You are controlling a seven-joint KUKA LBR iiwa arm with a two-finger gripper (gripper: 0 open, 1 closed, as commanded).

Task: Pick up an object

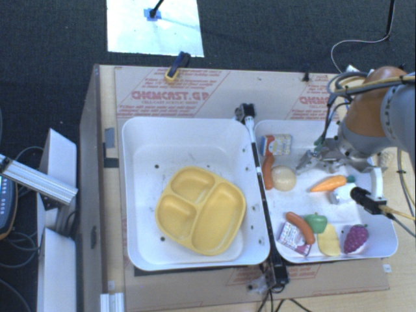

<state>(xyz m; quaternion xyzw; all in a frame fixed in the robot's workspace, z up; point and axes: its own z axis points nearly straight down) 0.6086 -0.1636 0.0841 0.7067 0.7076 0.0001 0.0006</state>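
The step in hand looks like the approach: the grey arm with its orange band (374, 109) reaches in from three o'clock and hangs over the upper part of the right-hand shallow white plastic bin (390, 239). The gripper (323, 156) sits low in that bin, with spindly metal parts splayed toward nine o'clock. Whether they are spread or closed cannot be told from here, and nothing can be seen between them, so no object counts as picked.

The nearest candidates lie just below it. A smooth, tapered orange plastic carrot (328, 184) lies at about five o'clock from the gripper, and a pale, rounded cream ball-like toy (284, 178) lies at about eight o'clock. Both are hard and glossy by the look of them, so likely to slip or roll under a glancing touch. The next move calls for lining up over one piece and descending squarely on it.

Farther toward six o'clock lie a red sausage-shaped toy (299, 227), a green pepper-like piece (316, 222), a flat yellow piece (329, 240) and a knobbly purple bunch of grapes (355, 238), crowded together. A small printed carton (279, 144) rests near the bin's top left corner.

The left-hand white bin (140, 174) holds a yellow moulded plastic tray with three compartments (200, 210), well apart from the gripper.
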